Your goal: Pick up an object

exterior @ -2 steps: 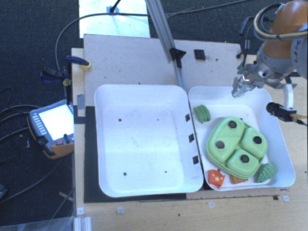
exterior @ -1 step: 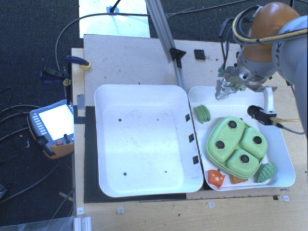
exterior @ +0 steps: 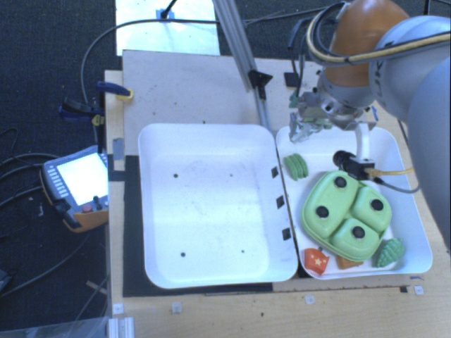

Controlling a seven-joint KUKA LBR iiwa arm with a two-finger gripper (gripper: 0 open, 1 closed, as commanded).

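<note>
Hovering at twelve o'clock of right bin (exterior: pixel 405 150): gripper (exterior: pixel 304 129), finger state impossible to tell. Ribbed green object (exterior: pixel 296 165) just below at six o'clock. No legible writing anywhere.

A dark grey carpeted floor (exterior: pixel 42 41) surrounds the table (exterior: pixel 183 83), whose bare top is pale brown board. Well to the left of the jaws, a handheld pendant (exterior: pixel 76 185) with a lit screen lies on the floor beside the table, black cables (exterior: pixel 21 164) trailing from it. Blue clamps (exterior: pixel 106 94) grip the table's left edge. Beyond the table, up and left of the jaws, a bright reflective sheet (exterior: pixel 165 16) lies flat, and a slanted metal pole (exterior: pixel 236 37) crosses it.
</note>
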